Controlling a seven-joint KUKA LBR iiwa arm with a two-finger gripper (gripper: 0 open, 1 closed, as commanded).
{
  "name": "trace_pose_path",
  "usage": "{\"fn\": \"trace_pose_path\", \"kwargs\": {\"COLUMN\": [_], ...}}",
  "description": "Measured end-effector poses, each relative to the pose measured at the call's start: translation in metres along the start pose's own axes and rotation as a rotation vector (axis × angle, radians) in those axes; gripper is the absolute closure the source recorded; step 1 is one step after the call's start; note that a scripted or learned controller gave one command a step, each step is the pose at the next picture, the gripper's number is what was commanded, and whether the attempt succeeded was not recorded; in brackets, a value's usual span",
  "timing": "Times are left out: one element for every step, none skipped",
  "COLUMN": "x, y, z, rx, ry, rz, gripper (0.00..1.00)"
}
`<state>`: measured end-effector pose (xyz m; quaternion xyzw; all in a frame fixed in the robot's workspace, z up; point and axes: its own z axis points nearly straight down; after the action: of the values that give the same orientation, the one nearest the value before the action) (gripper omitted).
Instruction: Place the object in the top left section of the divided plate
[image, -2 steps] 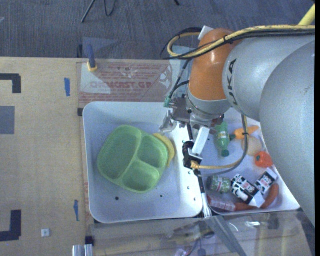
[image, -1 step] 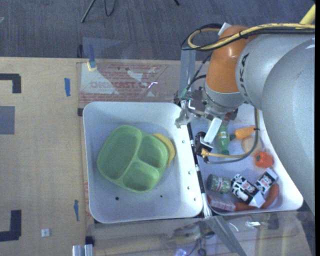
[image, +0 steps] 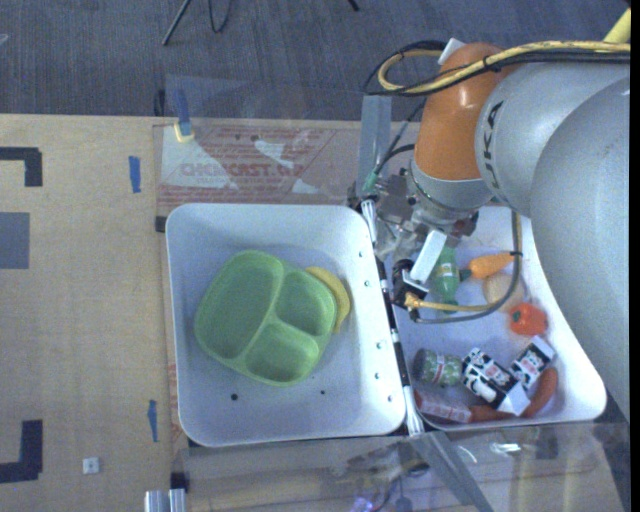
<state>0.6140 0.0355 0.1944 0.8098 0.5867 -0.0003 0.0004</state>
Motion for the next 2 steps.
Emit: {"fn": "trace_pose_path", "kwargs": {"x": [0.000, 0.048], "y": [0.000, 0.005], "z": [0.000, -0.042], "rx": [0.000, 0.000], "ry": [0.000, 0.000], "rz": [0.000, 0.049], "gripper": [0.00, 0.00]}}
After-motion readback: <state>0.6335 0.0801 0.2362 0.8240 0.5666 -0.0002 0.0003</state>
